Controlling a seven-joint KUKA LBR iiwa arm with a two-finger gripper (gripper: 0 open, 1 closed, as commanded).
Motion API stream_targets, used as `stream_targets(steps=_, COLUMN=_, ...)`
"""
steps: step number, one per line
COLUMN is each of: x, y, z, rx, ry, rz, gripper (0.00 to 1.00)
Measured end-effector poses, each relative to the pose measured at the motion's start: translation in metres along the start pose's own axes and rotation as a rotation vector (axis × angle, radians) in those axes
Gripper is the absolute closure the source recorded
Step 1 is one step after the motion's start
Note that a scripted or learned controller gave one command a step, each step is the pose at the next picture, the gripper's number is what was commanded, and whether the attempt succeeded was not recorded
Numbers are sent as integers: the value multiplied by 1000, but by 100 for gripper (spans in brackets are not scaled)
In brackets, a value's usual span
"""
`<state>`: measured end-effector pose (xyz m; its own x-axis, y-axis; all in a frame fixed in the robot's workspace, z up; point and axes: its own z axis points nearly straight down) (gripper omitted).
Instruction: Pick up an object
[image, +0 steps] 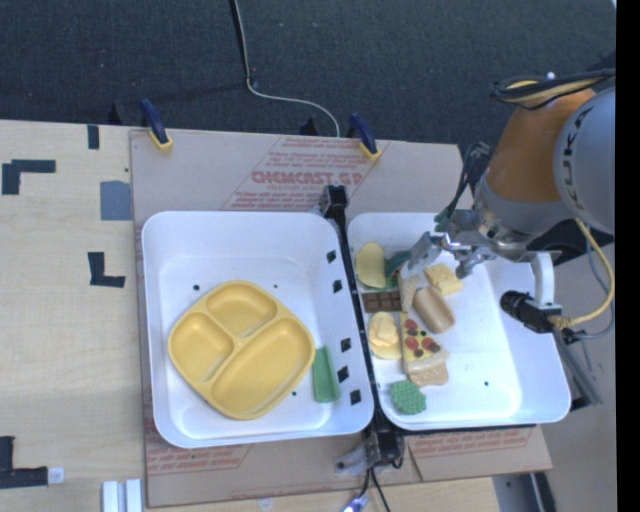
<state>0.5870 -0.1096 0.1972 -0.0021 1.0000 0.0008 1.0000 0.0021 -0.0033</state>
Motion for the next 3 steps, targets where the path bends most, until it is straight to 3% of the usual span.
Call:
stream_targets(steps=1, x=-22, y=36, z=96, rx=-13, ry=-2, rz=-1, gripper=0)
stream_targets(steps=2, x=-54, y=82, z=110, rx=10, ry=6, rz=1, gripper=0)
stream_targets(steps=3, x=-53, y=80, z=101, rx=10, ry=3, rz=1, gripper=100)
